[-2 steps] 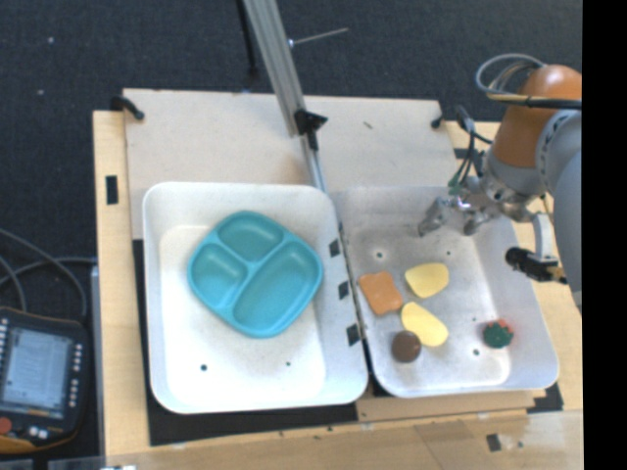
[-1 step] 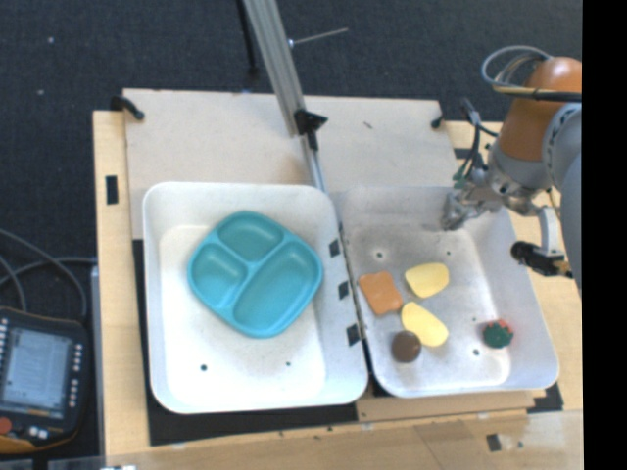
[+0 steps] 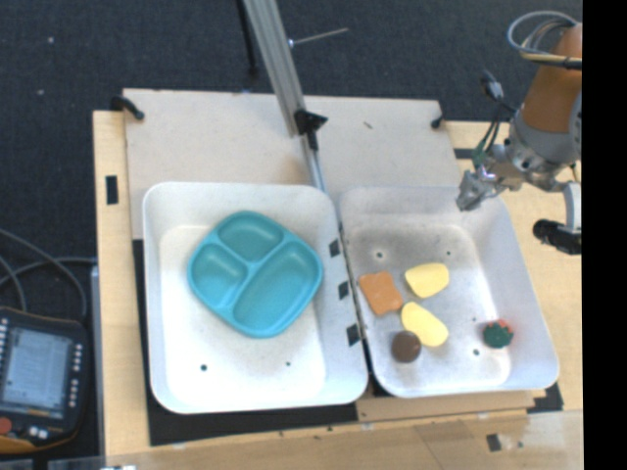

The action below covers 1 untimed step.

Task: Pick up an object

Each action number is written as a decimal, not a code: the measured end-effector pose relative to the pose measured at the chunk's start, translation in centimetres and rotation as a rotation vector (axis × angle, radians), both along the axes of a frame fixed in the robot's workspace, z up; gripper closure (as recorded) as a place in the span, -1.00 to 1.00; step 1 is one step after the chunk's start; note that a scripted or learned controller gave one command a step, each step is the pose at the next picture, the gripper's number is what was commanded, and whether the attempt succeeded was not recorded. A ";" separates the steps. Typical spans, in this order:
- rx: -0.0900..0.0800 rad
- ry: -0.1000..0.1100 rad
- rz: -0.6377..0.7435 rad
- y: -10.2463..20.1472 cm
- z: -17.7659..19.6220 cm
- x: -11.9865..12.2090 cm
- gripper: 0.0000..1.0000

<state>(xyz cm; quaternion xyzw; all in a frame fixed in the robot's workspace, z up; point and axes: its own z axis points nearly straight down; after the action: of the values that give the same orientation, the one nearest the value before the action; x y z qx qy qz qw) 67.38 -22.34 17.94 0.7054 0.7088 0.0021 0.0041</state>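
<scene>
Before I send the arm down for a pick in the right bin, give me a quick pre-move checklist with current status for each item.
1. Gripper free of any object: ok, nothing shows at its tip.
2. Gripper over the right bin: ok, but at the bin's far right corner, away from the objects.
3. Targets present: ok; orange block, two yellow pieces, brown ball, green item.
4. Easy isolated target: ok, the green item sits apart from the rest.
5. Cluster spacing: not ok; brown ball touches the lower yellow piece, orange block lies close beside both.
6. Finger opening: cannot tell.
</scene>
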 end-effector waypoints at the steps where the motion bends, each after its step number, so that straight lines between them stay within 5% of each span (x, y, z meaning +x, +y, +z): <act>1: 0.000 0.000 -0.001 0.3 6.2 0.8 1.00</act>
<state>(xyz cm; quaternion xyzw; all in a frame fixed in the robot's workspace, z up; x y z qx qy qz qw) 68.18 -21.99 24.14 0.7057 0.7085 0.0022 0.0043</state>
